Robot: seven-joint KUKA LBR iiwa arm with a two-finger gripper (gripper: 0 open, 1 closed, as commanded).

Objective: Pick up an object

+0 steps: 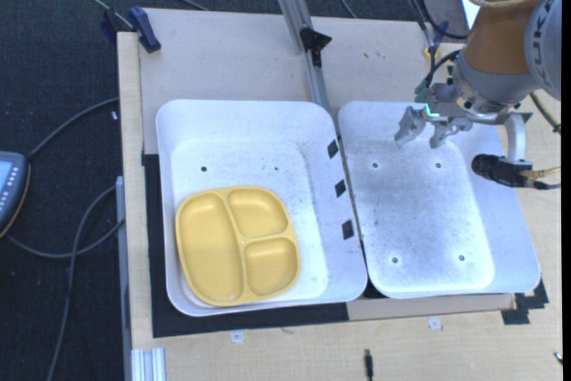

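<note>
- Camera view: A yellow divided plate [236,244] with three compartments is lying flat in the near-left corner of the left bin [178,125], touching or nearly touching that bin's front and left walls.
- The gripper [426,128] is hovering over the far end of the right bin [500,268], its two grey fingers [407,127] spreading apart and pointing down toward the bin floor, with nothing between them.
- The arm [508,27], grey with an orange band, is reaching in from the right above the gripper.
- The gripper and the plate are sitting well apart, in different bins.
- The floor of the right bin is showing dark speckling around its middle.
- An aluminium post [290,0] is rising from the bench [223,53] behind the gap between the bins.
- A blue clamp [145,28] is gripping the bench's far-left corner.
- Cables [53,116] are trailing across the dark floor to the left.
</note>
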